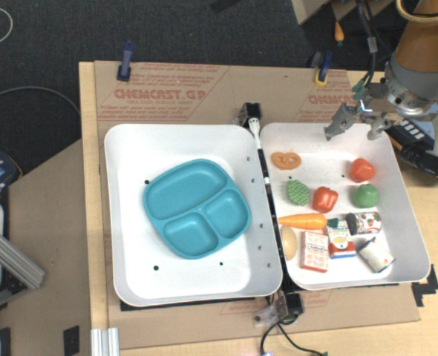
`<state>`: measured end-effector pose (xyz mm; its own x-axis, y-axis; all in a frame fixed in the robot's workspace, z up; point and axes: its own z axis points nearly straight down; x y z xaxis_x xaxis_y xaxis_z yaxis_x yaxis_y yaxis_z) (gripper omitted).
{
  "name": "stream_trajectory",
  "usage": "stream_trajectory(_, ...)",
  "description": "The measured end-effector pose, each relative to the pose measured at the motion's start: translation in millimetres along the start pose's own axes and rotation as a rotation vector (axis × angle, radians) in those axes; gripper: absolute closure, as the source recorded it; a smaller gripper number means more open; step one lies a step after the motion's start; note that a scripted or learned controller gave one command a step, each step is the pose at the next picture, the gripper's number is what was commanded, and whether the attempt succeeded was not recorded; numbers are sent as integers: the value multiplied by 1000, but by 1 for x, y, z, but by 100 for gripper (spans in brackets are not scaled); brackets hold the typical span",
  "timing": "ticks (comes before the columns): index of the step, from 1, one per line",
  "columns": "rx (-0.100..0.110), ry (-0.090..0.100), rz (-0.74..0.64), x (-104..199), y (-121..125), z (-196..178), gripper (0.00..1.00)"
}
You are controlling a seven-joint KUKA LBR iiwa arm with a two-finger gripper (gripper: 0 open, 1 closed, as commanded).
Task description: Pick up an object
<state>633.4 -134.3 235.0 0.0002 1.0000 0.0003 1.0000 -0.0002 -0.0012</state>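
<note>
I see the gripper [357,122] hovering over the far edge of the right bin [404,199], its fingers [338,124] spread wide and gripping nothing. Below it the red tomato [361,170] lies in that bin near the green apple [365,195]; a blue divided plate [197,208] sits in the left bin [122,199].

two bins [182,143], one teal tray [195,208]
</note>
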Motion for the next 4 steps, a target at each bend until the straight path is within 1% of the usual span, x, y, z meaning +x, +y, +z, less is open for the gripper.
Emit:
stream_trajectory(1, 7, 2, 3, -9, -91, 39, 0)
stream_trajectory(2, 1, 3, -2, 19, -54, 144, 0)
stream_trajectory(3, -19, -4, 3, 38, -79, 144, 0)
stream_trajectory(4, -17, -5, 2, 38, -80, 136, 100)
